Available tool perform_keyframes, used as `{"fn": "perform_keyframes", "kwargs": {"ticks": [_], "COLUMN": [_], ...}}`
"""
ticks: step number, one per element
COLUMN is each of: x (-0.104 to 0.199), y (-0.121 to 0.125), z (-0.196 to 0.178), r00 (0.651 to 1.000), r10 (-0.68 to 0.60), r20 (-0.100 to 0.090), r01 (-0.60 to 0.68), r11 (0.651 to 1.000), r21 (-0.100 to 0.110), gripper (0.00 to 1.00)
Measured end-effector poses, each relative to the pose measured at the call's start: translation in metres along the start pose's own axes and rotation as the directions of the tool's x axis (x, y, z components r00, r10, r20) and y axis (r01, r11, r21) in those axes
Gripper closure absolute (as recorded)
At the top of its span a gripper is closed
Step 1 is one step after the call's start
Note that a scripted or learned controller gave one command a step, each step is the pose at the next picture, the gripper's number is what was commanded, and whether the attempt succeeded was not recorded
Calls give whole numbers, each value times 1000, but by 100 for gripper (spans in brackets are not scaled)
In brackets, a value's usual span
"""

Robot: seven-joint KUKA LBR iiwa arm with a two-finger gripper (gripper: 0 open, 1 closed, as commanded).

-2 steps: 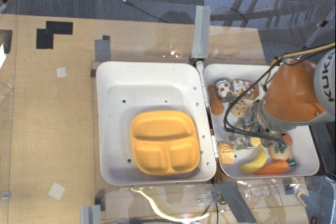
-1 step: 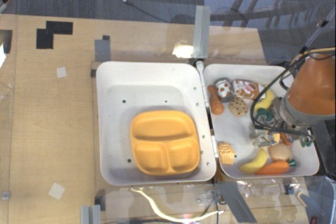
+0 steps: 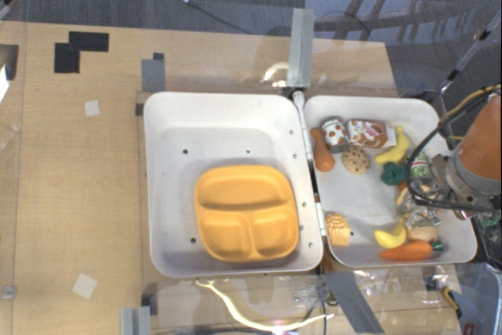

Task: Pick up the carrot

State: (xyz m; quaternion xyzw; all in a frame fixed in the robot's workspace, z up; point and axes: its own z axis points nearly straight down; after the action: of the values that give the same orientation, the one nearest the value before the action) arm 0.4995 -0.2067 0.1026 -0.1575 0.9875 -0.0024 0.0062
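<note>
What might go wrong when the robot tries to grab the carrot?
The carrot lies against the near wall of the right bin, so the wall may block the grab. A banana and other toys touch it, so the arm might pick one of those instead or push the carrot aside.

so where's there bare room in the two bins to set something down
Left bin: bare floor along the far and left sides of the yellow divided plate. Right bin: a bare patch mid-floor, bordered by the hot dog, cookie, corn and banana. It is crowded along the right side, around the gripper, and at the near edge by the carrot.
</note>
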Motion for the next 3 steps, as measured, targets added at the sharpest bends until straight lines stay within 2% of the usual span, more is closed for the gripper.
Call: {"fn": "perform_keyframes", "kwargs": {"ticks": [1,2,3], "x": [-14,-5,-19], "y": [31,-1,22], "z": [-70,-46,9], "r00": [993,925,883], "r10": [-117,-379,-469], "r20": [2,-2,-1], "r01": [117,379,469], "r11": [993,925,883], "r21": [0,-5,-9], "gripper": [100,100,100]}}
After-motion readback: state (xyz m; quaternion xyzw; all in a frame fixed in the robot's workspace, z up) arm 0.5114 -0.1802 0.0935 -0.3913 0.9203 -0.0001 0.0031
